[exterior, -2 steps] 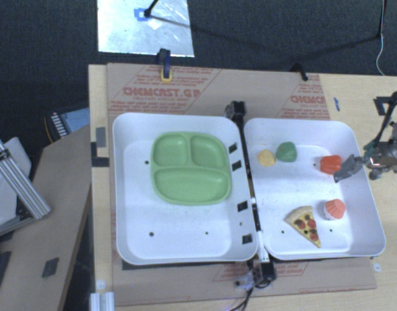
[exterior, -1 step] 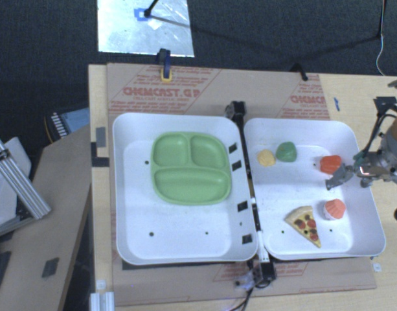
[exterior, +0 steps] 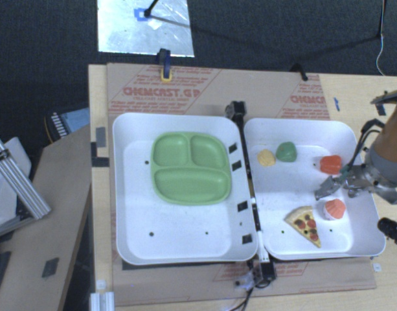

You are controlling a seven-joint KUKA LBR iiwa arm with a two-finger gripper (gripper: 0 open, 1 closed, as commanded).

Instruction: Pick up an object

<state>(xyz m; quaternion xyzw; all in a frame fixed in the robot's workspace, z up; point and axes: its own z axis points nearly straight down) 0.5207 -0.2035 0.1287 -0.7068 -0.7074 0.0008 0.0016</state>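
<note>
Orange-and-white toy lies in right bin, just below gripper, near pizza slice; jaws spread, grasping nothing. Green divided plate in left bin.

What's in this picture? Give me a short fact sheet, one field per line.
left bin: holds a green divided plate
right bin: holds five toy foods
toy foods: yellow piece, green piece, orange-red piece, pizza slice, red-and-white piece
arm: reaches in over the right bin's right side
pincer: low, between the orange-red piece and the red-and-white piece
grasp: nothing seen held
</note>
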